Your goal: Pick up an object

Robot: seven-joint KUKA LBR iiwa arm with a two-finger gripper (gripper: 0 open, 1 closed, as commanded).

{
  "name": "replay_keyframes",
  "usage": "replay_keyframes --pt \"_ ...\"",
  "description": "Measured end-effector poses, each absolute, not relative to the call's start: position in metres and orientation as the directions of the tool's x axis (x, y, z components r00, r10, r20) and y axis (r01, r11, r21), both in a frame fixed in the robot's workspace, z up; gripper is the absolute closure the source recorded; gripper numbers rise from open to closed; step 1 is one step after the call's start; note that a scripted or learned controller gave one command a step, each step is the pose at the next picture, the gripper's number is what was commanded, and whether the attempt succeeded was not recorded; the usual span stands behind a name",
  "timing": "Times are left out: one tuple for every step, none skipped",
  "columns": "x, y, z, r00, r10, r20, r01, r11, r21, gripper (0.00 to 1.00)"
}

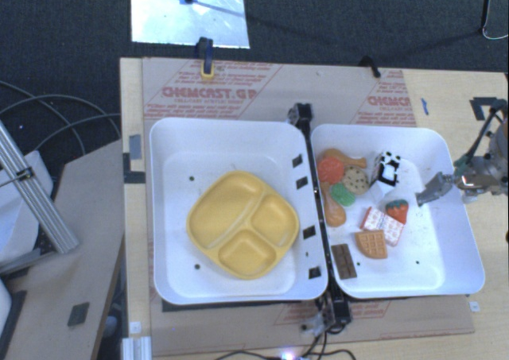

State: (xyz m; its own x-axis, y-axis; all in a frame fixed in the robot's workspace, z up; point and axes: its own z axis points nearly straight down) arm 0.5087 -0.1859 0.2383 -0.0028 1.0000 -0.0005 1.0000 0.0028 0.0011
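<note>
— Two bins are seen; where are the toys (362,203) kept?
— They are piled in the right bin (445,271), near its divider.
— And the gripper (433,189)?
— Its state cannot be told; it is seen just beside the strawberry (397,210)

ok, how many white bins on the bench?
2. Left bin holds the yellow divided plate; right bin holds the toy food, gripper over it.
</note>
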Motion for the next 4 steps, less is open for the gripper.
replay_keyframes --pt "0.499 -0.207 0.080 0.003 1.000 0.002 1.000 -0.003 0.003 0.00" --pt "0.537 -0.185 0.088 -0.006 1.000 -0.004 1.000 0.006 0.009 0.00" --pt "0.567 -0.174 0.094 -0.005 1.000 -0.003 1.000 0.005 0.007 0.00" --pt "0.568 -0.173 0.105 -0.006 1.000 -0.001 1.000 0.006 0.010 1.00"
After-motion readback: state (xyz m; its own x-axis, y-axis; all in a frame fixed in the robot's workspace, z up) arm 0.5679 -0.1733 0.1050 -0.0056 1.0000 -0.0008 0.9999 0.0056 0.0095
